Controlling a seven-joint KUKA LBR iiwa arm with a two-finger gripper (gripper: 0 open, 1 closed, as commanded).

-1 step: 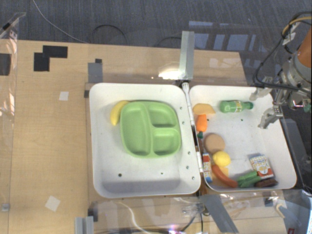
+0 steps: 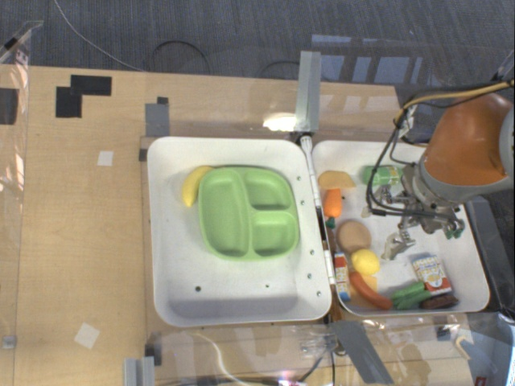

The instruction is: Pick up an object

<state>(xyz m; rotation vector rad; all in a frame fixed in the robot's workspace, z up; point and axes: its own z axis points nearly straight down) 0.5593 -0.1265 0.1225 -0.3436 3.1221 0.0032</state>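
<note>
The arm's orange band (image 2: 471, 143) looms highest toward the lens, hiding the right bin's (image 2: 483, 292) upper right part. Below it the gripper (image 2: 400, 241) hangs over that bin's middle; whether its fingers are apart or together cannot be told. The left bin (image 2: 173, 296) carries a green divided plate (image 2: 245, 213) with a banana (image 2: 191, 185) just beside its left edge. Left of the gripper lie a brown potato-like toy (image 2: 352, 236) and a yellow lemon (image 2: 365, 261); a small carton (image 2: 430, 270) lies to its lower right. Items along the bin's near wall are hard to make out.
</note>
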